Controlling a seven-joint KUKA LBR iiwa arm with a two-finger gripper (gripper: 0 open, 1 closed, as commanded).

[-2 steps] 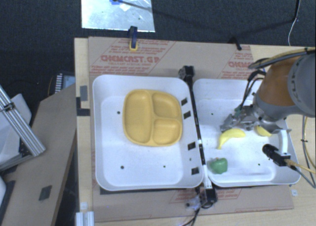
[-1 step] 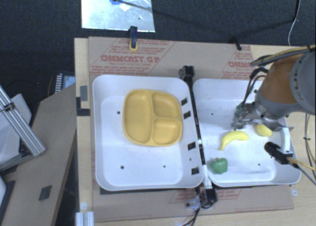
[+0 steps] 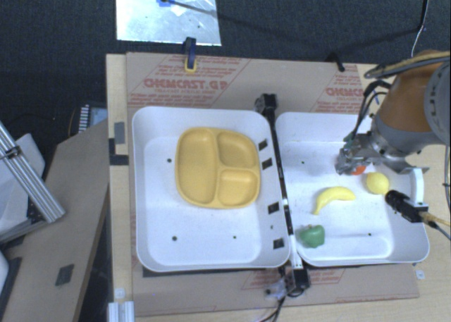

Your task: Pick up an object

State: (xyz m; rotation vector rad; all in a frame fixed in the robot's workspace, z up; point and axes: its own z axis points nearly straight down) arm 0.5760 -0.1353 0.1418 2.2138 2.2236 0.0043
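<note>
Two white bins sit on the surface: the left one (image 3: 151, 243) holds a yellow divided plastic tray (image 3: 215, 167); the right one (image 3: 402, 246) holds a green plastic pepper (image 3: 311, 235) near its front-left corner, a yellow plastic banana (image 3: 332, 197), a yellow lemon (image 3: 377, 183). My tool (image 3: 350, 163) hangs by a small orange piece (image 3: 359, 170) toward the far edge; I cannot tell its state. Descending off-centre could nudge that piece away.

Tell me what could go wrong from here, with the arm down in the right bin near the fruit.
1. The end effector sits low over a small orange item that is mostly hidden, so the grasp may close on little or nothing.
2. The lemon lies close beside it; a descent or lift could nudge it and send it rolling.
3. The banana is just below, so a sideways move might push it toward the green pepper by the right bin's front wall.
</note>
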